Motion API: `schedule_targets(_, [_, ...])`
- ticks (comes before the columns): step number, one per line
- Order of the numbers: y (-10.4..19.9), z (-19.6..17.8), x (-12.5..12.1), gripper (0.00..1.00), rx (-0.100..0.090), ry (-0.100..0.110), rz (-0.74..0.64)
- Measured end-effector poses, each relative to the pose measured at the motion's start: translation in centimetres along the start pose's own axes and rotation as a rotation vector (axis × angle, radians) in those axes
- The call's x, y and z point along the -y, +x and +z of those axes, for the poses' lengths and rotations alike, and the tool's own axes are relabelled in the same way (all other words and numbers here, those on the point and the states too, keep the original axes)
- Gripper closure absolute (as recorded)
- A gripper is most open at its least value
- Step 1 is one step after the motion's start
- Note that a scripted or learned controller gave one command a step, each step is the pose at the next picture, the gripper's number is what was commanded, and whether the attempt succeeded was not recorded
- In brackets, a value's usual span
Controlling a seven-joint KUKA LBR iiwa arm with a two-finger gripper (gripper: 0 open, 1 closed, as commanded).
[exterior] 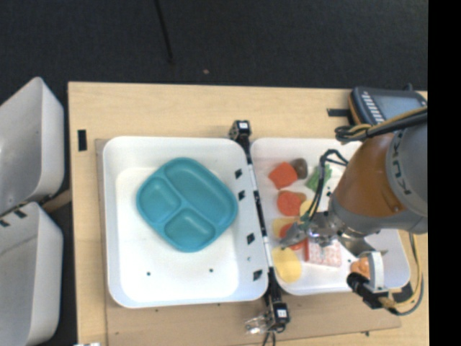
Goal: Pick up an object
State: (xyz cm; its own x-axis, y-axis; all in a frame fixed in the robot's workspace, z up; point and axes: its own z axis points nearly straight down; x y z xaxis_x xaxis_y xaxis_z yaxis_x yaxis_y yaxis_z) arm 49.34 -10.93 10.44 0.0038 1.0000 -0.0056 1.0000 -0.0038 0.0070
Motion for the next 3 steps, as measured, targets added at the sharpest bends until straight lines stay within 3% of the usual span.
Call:
schedule_targets(1, [-0.2, -1.2, -0.3, 1.00, 0.003, -0.010, 0.007])
schedule_targets(2, [-0.4, -7.3, 0.2, 1.00, -0.004, 0.002, -0.007])
schedule_targets(3, [-1.1, -13.1, -0.8, 1.00, -0.003, 0.000, -0.006])
